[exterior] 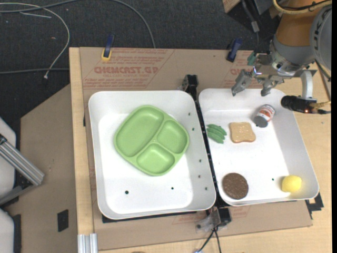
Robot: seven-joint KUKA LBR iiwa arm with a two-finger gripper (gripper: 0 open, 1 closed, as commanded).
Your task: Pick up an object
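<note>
Hovering our fingers (251,85) over the back edge of the right bin (308,157), we are keeping them spread wide and holding nothing. We are looking at the little can (264,115) lying just below them, with the toast (242,133) and green leaf (216,133) beside it. We are thinking the round can could roll away if we are squeezing it off-center, and then we are grabbing only air.

One fixed camera looks down at a slant (from fairly high) on both white bins (100,157) side by side.
</note>
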